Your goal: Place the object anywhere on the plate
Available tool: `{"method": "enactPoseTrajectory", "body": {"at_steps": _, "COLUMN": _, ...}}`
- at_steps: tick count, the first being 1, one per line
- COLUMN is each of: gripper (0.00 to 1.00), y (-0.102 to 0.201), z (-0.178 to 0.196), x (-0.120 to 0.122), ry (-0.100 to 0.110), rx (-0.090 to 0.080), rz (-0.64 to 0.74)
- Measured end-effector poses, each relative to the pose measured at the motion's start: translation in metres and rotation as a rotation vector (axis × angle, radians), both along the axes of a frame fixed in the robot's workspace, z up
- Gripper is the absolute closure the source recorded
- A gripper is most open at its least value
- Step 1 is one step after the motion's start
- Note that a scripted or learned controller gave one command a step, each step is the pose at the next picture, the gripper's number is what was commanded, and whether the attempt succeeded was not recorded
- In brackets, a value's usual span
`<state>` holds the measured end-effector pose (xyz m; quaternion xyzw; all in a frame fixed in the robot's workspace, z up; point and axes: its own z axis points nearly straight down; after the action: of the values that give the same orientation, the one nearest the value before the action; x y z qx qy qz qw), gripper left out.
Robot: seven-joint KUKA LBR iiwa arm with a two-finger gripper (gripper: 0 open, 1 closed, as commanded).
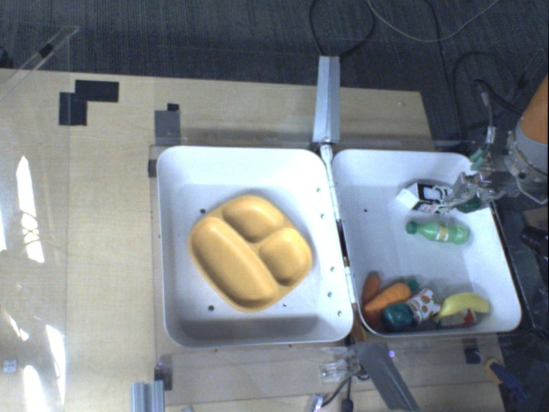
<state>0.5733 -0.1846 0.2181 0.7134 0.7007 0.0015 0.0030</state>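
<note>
A yellow plate with three compartments lies in the left bin. In the right bin a small white and black carton rests near the back, with a green bottle lying on its side just in front of it. My gripper reaches in from the right edge, low over the bin's back right part. Its tip is right beside the carton and above the bottle. Whether it touches either one is unclear.
At the right bin's front edge lie a carrot, a teal object, a small printed packet and a banana. A metal divider post stands behind the two bins. Cables run across the dark floor behind the bench.
</note>
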Motion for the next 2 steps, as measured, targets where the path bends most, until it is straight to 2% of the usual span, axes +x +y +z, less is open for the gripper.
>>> {"method": "enactPoseTrajectory", "body": {"at_steps": 1, "gripper": 1.0, "y": 0.0237, "z": 0.0675, "x": 0.0099, "ry": 0.0, "rx": 0.001, "rz": -0.199}}
{"method": "enactPoseTrajectory", "body": {"at_steps": 2, "gripper": 0.0, "y": 0.0237, "z": 0.0674, "x": 0.0099, "ry": 0.0, "rx": 0.001, "rz": -0.199}}
